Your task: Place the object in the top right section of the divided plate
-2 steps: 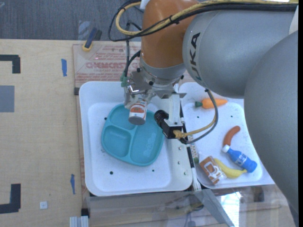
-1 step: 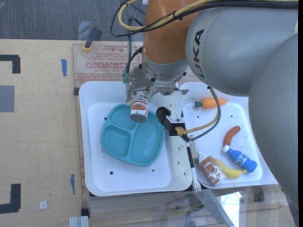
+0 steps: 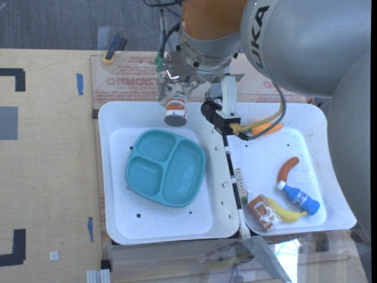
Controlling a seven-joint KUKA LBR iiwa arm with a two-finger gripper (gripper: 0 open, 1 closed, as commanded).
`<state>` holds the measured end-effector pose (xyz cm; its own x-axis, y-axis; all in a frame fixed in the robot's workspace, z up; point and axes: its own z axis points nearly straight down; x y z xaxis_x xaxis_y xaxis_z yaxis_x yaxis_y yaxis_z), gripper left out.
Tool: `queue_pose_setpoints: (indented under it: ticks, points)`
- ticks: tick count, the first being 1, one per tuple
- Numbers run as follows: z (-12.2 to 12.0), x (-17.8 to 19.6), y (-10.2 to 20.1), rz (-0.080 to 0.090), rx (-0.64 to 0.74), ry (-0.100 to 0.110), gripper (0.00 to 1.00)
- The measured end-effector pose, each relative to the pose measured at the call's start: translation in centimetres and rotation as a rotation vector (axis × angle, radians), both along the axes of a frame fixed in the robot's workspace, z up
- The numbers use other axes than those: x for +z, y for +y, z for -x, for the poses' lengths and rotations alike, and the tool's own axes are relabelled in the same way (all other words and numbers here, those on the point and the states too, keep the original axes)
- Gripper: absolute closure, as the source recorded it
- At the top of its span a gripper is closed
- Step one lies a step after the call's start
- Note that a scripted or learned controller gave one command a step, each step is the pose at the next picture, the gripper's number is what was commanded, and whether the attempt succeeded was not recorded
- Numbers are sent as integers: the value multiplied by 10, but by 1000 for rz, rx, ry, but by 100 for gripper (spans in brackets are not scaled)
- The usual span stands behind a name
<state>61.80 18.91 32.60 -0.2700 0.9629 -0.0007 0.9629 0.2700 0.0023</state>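
A small can (image 3: 175, 112), white and orange with a grey end face, is seen hanging from the gripper (image 3: 174, 94) at the far edge of the left bin (image 3: 112, 158). The can is seen between the two fingers, which are closed on its upper part; the grey end points down and toward the camera, so the long axis is judged near upright, slightly tilted.

The divided plate (image 3: 166, 167), teal, lies flat on the floor of the left bin. The can is held above and just beyond the plate's far rim, not touching it. Relative to the plate, the can sits off the far edge, roughly over the middle of that edge.

The plate is turned at a slant. Two smaller sections are seen on its left side and one large section on its right. The top right section is taken to be the far end of the large compartment, toward the divider between the bins.

Judgement: the target lies from the can toward the camera and slightly to the right. A short travel in that direction, then a descent, is called for before release.

In the right bin (image 3: 312, 128), well apart from the plate, a carrot (image 3: 268, 127), a sausage (image 3: 287, 168), a blue bottle (image 3: 300, 199) and a banana (image 3: 285, 212) are noted.
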Motion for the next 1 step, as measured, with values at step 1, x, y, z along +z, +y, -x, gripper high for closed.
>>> queue_pose_setpoints:
  ticks: [1]
  points:
    - [11, -42, -26, 1, 141, 3, 100]
